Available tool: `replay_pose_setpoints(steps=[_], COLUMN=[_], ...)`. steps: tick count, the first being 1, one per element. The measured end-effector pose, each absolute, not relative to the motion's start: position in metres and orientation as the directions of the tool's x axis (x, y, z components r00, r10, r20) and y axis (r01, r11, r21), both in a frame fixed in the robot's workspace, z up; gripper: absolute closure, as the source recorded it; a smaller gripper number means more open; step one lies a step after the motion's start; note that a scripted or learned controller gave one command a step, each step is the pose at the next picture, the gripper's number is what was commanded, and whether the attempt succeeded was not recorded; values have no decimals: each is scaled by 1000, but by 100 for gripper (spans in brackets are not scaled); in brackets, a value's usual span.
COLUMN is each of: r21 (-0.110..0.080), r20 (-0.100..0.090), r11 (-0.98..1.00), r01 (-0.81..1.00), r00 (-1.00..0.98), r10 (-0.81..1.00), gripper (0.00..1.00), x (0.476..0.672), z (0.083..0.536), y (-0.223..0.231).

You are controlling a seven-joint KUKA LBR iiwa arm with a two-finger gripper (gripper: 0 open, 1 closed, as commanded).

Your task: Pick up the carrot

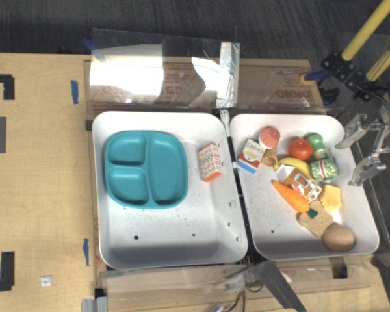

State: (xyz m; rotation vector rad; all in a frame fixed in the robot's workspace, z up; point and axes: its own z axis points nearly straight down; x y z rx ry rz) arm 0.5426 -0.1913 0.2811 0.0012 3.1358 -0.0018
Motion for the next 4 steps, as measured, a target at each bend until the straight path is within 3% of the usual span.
replay_pose_setpoints(steps=[1, 2, 3, 4], r21=[-14, -20, -32, -17], r20=[-31, -53, -88, -86], r11=[995, 996, 999, 989], r01=[-104, -92, -16, 146], r00=[-994, -994, -996, -986], r10=[-104, -93, -19, 144], gripper=[0, 0, 0, 0], x=[514, 566, 529, 528], z=[128, 125, 116, 115], y=[-207, -202, -177, -133])
